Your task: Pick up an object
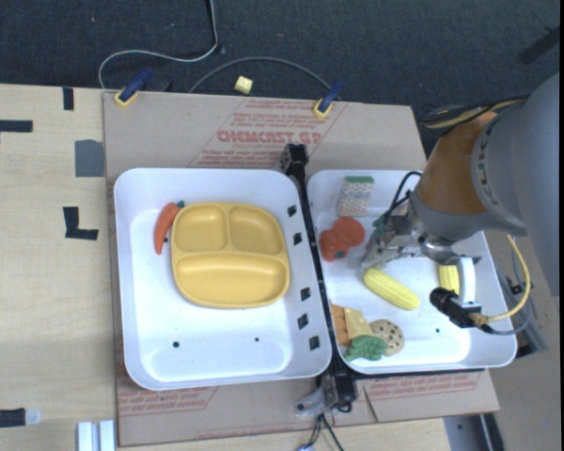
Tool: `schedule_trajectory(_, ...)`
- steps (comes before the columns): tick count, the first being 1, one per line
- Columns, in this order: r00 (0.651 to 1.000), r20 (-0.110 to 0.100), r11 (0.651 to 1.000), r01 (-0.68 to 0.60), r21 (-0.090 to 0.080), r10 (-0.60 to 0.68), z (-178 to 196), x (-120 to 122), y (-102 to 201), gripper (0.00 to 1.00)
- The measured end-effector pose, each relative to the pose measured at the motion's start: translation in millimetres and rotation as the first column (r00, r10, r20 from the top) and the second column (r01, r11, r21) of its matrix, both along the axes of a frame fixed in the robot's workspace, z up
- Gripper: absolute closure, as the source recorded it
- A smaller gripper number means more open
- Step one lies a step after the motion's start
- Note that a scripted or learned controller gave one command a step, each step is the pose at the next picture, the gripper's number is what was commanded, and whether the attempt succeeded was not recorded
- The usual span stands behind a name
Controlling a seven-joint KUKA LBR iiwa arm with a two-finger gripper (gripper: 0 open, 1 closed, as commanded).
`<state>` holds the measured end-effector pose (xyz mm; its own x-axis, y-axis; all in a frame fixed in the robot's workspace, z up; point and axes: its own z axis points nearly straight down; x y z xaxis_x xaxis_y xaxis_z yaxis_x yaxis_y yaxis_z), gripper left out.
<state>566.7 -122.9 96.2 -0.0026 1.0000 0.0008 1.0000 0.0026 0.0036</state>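
Note:
My gripper (383, 250) reaches into the right bin (489, 350) from the right, its tip just above the near end of a yellow corn cob (392, 289). A red tomato-like toy (341, 238) lies just left of the gripper. A speckled block (354, 195) sits at the bin's far left. A small yellow piece (449, 277) lies right of the corn. A cookie (386, 336), a green toy (366, 349) and an orange wedge (350, 324) crowd the bin's near left corner.
The left bin (136, 299) holds a yellow divided plate (230, 254) and an orange carrot (164, 225) at its left. A black divider with clips (305, 252) runs between the bins. The arm's grey body (508, 167) overhangs the right bin's far right.

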Motion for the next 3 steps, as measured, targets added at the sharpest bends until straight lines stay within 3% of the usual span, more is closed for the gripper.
schedule_trajectory(1,1.000,-0.001,1.000,0.000,0.000,0.000,-1,0,0,0.00)
schedule_trajectory(2,1.000,-0.011,1.000,-0.005,0.004,0.005,-8,83,15,0.00)
schedule_trajectory(3,1.000,-0.023,1.000,0.003,0.004,-0.002,-14,99,19,0.00)
